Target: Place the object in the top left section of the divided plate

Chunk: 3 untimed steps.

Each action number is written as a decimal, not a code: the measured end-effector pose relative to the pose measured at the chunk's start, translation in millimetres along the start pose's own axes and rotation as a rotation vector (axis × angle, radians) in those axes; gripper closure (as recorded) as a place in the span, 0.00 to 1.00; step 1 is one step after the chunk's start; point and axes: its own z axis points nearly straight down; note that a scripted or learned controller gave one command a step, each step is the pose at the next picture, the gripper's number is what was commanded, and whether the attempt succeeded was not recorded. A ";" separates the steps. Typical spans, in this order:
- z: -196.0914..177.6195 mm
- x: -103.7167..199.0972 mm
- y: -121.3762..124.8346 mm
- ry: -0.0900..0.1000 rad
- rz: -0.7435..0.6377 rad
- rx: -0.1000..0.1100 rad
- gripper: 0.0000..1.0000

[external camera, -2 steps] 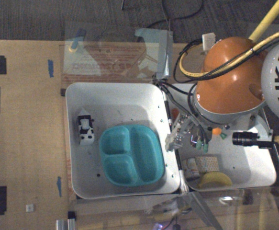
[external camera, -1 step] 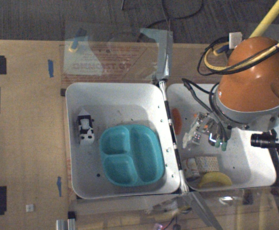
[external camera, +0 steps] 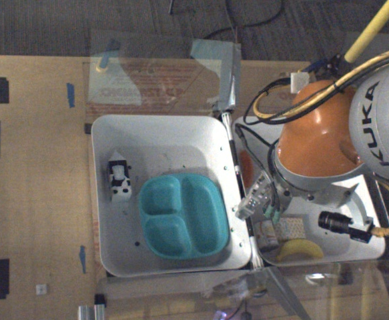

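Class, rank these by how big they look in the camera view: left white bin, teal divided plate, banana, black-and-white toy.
1. left white bin
2. teal divided plate
3. banana and black-and-white toy: these look alike, and the banana is partly hidden, so they are left unranked.

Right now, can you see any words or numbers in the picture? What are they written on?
"KUKA": in dark letters running sideways on the grey robot arm.
Reddish marks on the clear sheet: too blurred to read.
Teal divided plate: no writing to be seen on it.
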 end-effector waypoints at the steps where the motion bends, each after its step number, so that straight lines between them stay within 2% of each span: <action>1: 102.6 45.7 69.4 -0.011 0.171 -0.012 1.00; 2: 83.4 83.0 112.4 -0.002 0.074 0.003 1.00; 3: 83.0 82.0 112.4 -0.004 0.075 0.002 0.00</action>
